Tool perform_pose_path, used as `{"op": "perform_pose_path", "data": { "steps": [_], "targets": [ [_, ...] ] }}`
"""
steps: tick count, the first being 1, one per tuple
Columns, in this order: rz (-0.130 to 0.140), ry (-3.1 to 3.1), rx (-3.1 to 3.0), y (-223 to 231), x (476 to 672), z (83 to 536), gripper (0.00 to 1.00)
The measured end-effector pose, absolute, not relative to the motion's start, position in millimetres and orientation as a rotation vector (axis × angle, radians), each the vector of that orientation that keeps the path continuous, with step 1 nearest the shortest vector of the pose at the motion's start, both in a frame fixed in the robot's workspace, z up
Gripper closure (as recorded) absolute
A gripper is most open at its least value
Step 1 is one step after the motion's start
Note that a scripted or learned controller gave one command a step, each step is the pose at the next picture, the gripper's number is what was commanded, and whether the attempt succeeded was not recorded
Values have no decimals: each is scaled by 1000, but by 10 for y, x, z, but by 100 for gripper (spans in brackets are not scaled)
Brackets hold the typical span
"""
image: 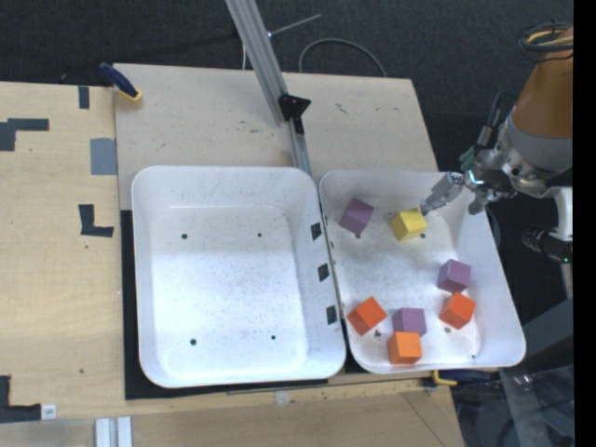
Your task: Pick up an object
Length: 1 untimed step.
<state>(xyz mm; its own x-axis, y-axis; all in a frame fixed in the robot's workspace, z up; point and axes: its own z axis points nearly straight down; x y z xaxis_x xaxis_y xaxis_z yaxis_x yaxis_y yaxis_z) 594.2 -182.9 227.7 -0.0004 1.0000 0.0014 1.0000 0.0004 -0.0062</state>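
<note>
The worktop [56,277] is pale wood, marked with grey tape patches on its left part, and carries two shallow white bins side by side. The left bin [149,250] is the larger of the two as seen from above. The right bin [498,287] holds seven small cubes. The arm [545,110], grey with an orange band, enters from the right and reaches over the far right corner of the right bin. A slanted metal rail [256,40] runs down from the far edge toward the gap between the bins. The gripper [438,198] hangs at the far side of the right bin, just beside the yellow cube [408,224]; whether its fingers are apart or together cannot be told, and no cube is seen between them. A purple cube [356,216] lies left of the yellow one. A second purple cube [454,274] sits near the right wall, with an orange cube [457,310] just nearer. At the near side, an orange cube [367,315], a purple cube [409,320] and another orange cube [404,346] cluster close together.
</note>
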Motion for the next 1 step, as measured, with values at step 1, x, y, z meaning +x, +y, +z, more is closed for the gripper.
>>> {"op": "perform_pose_path", "data": {
  "steps": [1],
  "targets": [
    [2,-2223,-2219,-1829,5952,2307,0]
  ]
}}
